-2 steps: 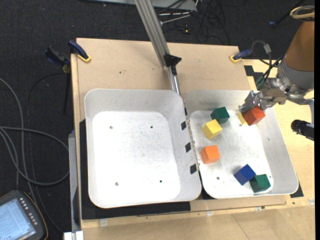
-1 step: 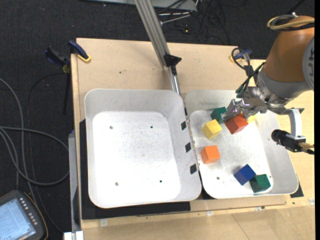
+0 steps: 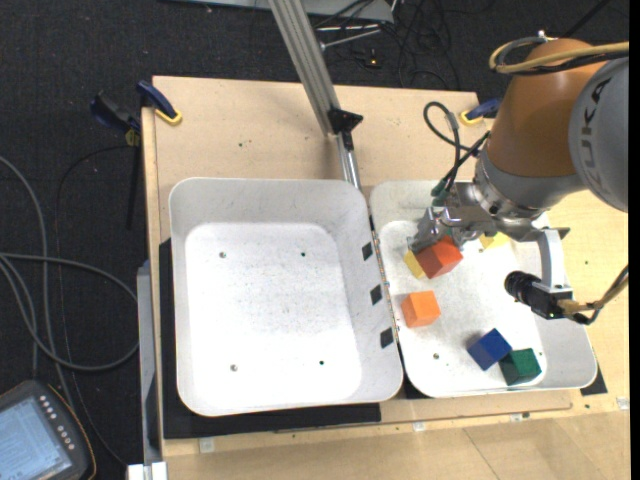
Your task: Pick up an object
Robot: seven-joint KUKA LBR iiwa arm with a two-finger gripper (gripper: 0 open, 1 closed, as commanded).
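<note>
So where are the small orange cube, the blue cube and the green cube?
Small orange cube (image 3: 421, 308), camera view, on its top face.
Blue cube (image 3: 489, 348), camera view, on its top face.
Green cube (image 3: 521, 366), camera view, on its top face.

The arm (image 3: 560, 118) is cut off by the picture's right edge and covers the far right corner of the right bin (image 3: 470, 373), along with most of a yellow block (image 3: 489, 239) there. The gripper (image 3: 437, 236) hides the top of the red block (image 3: 438, 259), and a second yellow block (image 3: 413, 264) peeks from behind that block's left side. A screen (image 3: 35, 438) is cropped at the picture's lower left corner.
</note>
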